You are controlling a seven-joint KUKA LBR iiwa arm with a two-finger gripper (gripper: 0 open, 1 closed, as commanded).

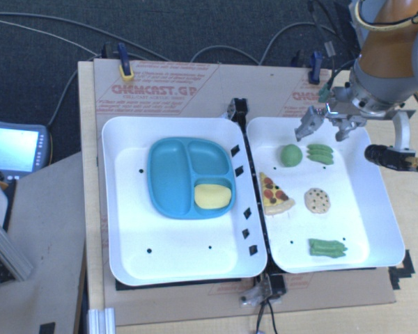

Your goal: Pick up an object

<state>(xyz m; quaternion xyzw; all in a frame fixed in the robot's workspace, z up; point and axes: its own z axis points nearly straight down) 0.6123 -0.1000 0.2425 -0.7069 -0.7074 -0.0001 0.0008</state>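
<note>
Nearest the camera, in the right bin (376,186), a green leafy piece (327,248) lies alone by the front wall. Behind it sit a cookie (317,200) and a pizza slice (274,194), the slice close to the divider. Further back, a green ball (290,155) rests just beside a green pea pod (320,152). Above these two hangs the gripper (328,125), fingers spread wide, nothing between them. The left bin (125,242) holds a blue compartment plate (188,177) with a yellow piece (212,196) in one section. Risk assessment: the ball and pod lie so close that a descent may strike both, or roll the ball clear of the closing fingers.
</note>
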